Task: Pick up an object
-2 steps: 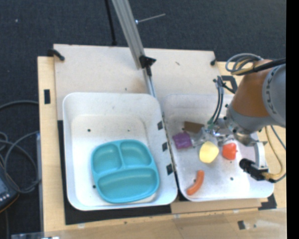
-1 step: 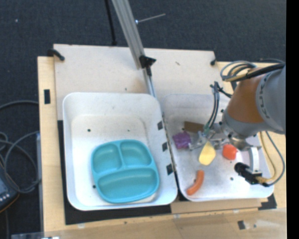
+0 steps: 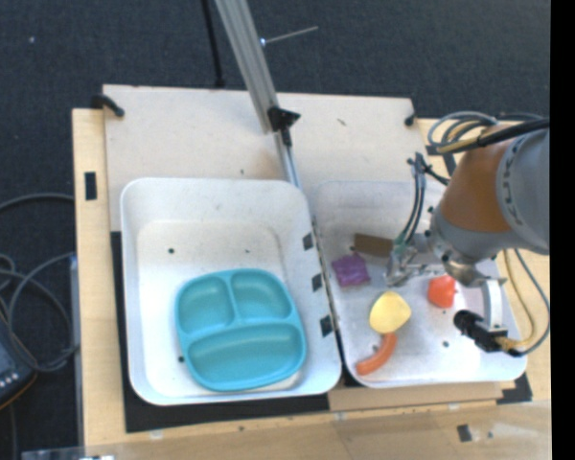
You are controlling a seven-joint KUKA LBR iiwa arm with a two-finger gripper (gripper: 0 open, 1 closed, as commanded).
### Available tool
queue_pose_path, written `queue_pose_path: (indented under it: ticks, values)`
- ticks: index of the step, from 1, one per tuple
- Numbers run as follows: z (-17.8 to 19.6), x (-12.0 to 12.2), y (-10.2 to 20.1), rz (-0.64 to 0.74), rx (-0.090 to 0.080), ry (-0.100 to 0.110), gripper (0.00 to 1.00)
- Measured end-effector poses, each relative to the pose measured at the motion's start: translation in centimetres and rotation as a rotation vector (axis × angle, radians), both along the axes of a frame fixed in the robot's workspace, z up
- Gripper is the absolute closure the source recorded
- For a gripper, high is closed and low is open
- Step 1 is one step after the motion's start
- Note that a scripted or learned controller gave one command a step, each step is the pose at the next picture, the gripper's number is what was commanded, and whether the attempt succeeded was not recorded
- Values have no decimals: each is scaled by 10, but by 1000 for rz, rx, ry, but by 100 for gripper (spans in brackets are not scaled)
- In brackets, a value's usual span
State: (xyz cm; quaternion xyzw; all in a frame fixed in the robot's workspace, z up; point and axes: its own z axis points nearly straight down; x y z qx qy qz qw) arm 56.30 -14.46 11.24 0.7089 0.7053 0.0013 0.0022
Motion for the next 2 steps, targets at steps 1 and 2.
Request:
queue_pose_path:
  ticks: [1, 2]
  values:
    - [45, 6, 1, 8, 0, -1, 100]
    - [90, 12, -4, 8, 0, -1, 100]
